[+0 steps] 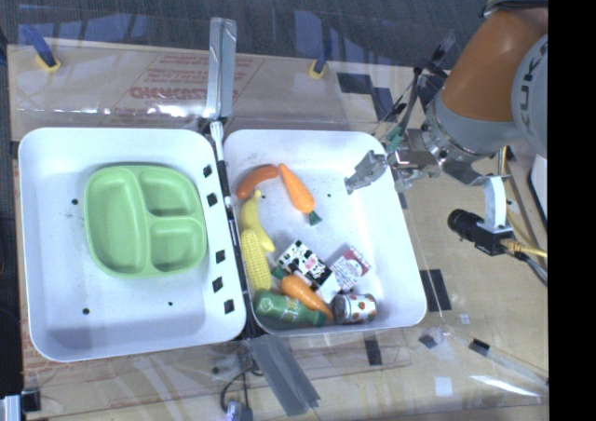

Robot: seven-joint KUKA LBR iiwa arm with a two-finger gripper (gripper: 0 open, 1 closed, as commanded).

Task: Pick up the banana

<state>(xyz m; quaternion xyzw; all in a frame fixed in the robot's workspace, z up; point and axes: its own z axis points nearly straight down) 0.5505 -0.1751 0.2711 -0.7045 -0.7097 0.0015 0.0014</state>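
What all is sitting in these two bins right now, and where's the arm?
Divided plate: one, green, middle of left bin.
Banana: one, yellow, left side of right bin.
Corn cob: one, yellow, just below the banana.
Carrots: two, orange, one upper middle, one lower middle.
Sausage: one, orange-red, above the banana.
Green bottle: one, bottom edge.
Small cartons: two, black-and-white and pink-white, centre.
Can: one, bottom right.
Gripper: one, grey, over right bin's upper right.
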